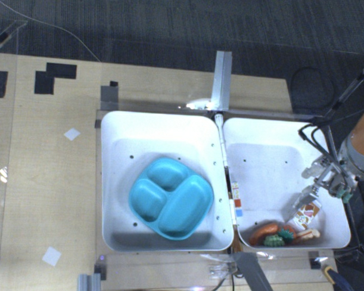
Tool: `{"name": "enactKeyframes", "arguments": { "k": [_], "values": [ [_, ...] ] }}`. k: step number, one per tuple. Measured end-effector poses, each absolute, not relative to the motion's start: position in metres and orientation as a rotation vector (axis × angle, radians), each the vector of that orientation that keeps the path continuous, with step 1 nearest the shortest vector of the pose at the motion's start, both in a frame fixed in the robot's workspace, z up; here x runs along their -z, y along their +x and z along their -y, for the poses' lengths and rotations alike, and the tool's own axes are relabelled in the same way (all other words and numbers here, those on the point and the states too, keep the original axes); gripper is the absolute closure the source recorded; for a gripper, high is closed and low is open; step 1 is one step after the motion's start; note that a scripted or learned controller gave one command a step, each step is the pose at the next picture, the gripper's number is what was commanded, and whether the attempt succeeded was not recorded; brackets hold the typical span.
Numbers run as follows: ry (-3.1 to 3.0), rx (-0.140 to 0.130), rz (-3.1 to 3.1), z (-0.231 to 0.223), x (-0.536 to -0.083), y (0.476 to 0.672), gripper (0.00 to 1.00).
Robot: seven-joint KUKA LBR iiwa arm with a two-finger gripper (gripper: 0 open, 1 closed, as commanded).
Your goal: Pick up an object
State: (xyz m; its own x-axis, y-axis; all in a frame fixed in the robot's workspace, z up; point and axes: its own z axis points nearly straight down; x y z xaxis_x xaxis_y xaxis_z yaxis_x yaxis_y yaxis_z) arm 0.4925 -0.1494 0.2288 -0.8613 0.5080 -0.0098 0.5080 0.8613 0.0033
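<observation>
1. Gripper (pixel 308 197) position: I hung over the right bin (pixel 259 156), near its right wall, with my metal fingers pointing down toward the small carton (pixel 304 216). I could not tell whether they stood apart or together, since glare and clutter blurred the tips.
2. Target: the carton, white with orange and brown print, lay tilted just below my fingertips. Contact could not be confirmed, and nothing was visibly held between them.
3. Recommended approach, as I judged it: I needed to centre over the carton's narrow faces and descend straight, because its flat, smooth card sides would slip under a skewed pinch.
4. Neighbours: an orange sausage-like piece (pixel 265 231), a knobbly green item (pixel 276 239) and a pale tan piece (pixel 307 235) crowded the bin's near edge, close beside the carton. They looked rounded and likely to roll.
5. Left bin (pixel 120 134): a glossy blue divided tray (pixel 170 197), with three smooth compartments, sat well apart.
</observation>
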Motion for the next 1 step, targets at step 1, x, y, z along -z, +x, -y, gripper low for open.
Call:
{"name": "enactKeyframes", "arguments": {
  "k": [1],
  "values": [
    [0.779, -0.001, -3.025, 0.1523, -0.09, 0.4953, 0.0]
  ]
}}
